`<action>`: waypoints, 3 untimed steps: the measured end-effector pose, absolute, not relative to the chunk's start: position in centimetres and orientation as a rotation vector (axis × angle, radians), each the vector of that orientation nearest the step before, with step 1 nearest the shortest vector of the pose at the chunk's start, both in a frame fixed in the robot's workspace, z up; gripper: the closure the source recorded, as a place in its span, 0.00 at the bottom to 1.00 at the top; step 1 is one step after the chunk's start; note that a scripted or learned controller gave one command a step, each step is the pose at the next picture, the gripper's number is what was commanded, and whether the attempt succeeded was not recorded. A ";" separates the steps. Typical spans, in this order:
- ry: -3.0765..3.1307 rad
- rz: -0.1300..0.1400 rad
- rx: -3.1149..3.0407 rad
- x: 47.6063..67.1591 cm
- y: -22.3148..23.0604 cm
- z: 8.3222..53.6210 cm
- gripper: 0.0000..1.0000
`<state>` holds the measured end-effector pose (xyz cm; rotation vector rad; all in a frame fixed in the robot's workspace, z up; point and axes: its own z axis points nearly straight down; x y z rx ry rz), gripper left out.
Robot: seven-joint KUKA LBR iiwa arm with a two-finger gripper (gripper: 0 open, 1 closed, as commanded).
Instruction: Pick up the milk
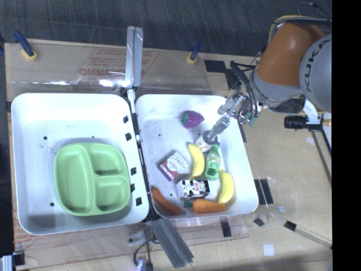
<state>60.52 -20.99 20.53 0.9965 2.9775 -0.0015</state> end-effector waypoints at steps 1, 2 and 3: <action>2.978 -0.003 0.988 60.6 -20.9 21.6 1.00; 3.004 -0.002 0.899 61.5 -21.0 21.0 1.00; 3.004 -0.002 0.899 61.5 -21.0 21.0 0.00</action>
